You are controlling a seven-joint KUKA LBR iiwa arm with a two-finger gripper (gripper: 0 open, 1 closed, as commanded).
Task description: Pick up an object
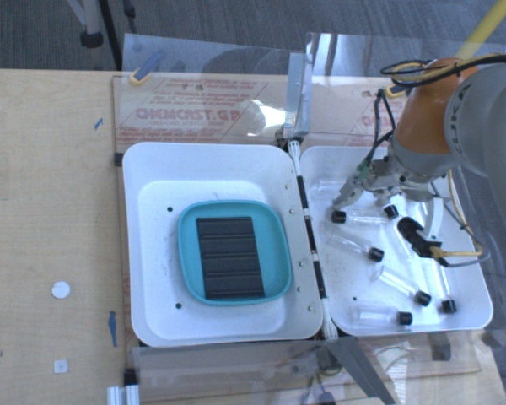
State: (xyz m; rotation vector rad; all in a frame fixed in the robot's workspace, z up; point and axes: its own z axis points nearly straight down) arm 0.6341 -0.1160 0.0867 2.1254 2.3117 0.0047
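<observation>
The pale wooden counter [34, 184] carries two white bins. The grey arm [481, 116] with its orange band reaches in from the view's right and sets the fingers [363, 199] low over the upper part of the right bin [476, 315]. The left bin [152, 167] lies across the divider from the fingers, toward the view's left. It holds a teal tray [190, 226] with a dark ridged block [229, 257] flat in it, both well apart from the fingers. Farther up the view than the fingers stands a clear sheet [194, 112] with red lettering. The fingers look spread apart, one slanting toward the view's lower left, and nothing shows between them; whether the tips touch the bin floor cannot be told. The task's things share the fingers' bin: clear tubes with black caps. The nearest tube [358, 219] lies just below the fingers in the view, its cap beside the tip of the slanting one, close but not gripped. Another black cap [390, 212] sits just beside the fingers on the view's right; its tube is hard to make out. A second tube [358, 247] lies a little lower, a third tube [405, 287] lower still, and a fourth tube [379, 317] lies by the bottom rim, farthest from the fingers. A small white disc [61, 290] rests on the counter, far across from the fingers on the view's left.
</observation>
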